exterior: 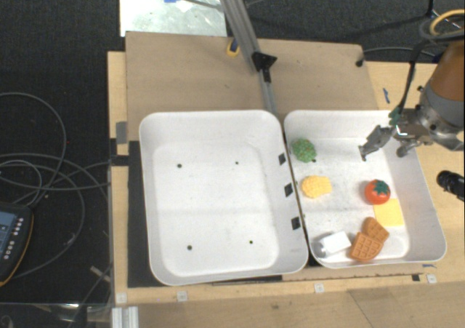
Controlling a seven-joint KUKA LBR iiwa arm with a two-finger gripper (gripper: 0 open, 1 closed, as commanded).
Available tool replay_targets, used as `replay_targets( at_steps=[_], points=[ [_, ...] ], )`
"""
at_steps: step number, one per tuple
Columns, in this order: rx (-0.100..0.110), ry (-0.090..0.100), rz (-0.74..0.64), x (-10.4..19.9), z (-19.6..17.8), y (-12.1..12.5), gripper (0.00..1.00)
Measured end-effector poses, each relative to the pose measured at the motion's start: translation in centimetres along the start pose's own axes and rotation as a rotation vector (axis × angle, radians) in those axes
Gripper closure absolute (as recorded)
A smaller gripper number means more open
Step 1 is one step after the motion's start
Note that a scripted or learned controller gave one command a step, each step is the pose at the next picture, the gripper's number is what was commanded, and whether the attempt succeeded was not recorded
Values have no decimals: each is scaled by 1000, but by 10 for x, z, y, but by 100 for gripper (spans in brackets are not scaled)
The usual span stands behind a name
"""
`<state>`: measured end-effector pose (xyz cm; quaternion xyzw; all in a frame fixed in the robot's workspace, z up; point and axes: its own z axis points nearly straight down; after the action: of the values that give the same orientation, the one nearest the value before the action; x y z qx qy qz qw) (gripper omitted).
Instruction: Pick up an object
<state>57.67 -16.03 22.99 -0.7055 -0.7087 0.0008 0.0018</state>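
Observation:
In the right bin (429,243) lie several toy foods: a green broccoli-like piece (304,150) at the upper left, a yellow corn piece (316,187) below it, a red tomato (377,190), a yellow cheese slice (389,213), a brown waffle (369,240) and a white block (333,244) near the front edge. My gripper (386,141) hangs over the bin's upper right part, above and slightly right of the tomato. Its two grey fingers stand spread apart, with nothing between them.
The left bin (156,130) sits beside the right one, divided by a rim with black clips (288,190). A grey pole (240,17) slants across the back of the bench. Cables (414,79) run at the upper right.

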Motion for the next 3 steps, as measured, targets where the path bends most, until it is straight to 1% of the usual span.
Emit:
replay_targets(
  at_steps=[1,2,3],
  points=[
    [-5,-1,1,0,-2,1,0],
    [1,0,2,7,58,0,0],
    [1,0,4,5,121,0,0]
  ],
)
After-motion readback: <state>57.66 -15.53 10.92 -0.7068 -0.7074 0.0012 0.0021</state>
